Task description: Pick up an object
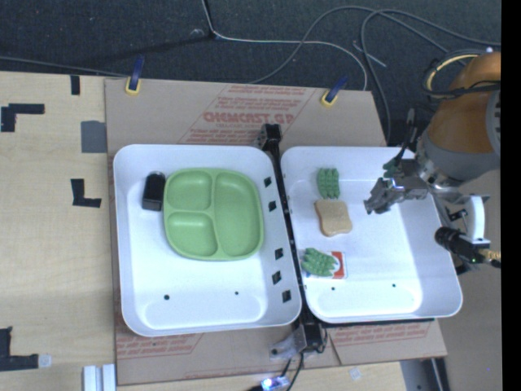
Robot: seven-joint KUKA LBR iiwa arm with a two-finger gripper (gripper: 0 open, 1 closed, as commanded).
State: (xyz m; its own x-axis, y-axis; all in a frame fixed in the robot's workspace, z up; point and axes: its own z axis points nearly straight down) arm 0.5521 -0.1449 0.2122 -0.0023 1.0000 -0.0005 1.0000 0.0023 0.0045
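While the arm (460, 129) reaches in from the right, its gripper (381, 195) hangs over the right bin (407, 251), just right of a tan sponge (333, 217) and apart from it; whether the fingers are apart or together cannot be told from this angle, and nothing is seen between them. Three candidates lie in that bin's left half: a green block (328, 182) at the far side, the sponge in the middle, and a green leafy toy (317, 261) resting against a small red-and-white card (338, 264) nearer the camera. The sponge looks the likeliest target, being closest. A clean pick would probably mean shifting left until centred over it, squaring the fingers across its narrower sides, then descending straight down; it seems soft, so a firm close should grip it without slipping. The bin floor is smooth and white, so a glancing touch could push the sponge away. The left bin (138, 283) holds a green divided plate (214, 214) and a small black box (153, 191) touching its left rim. Both bins sit on a cardboard sheet (244, 112) clipped to a pale wooden bench (49, 243), with cables (269, 41) trailing over dark carpet (81, 15) beyond.
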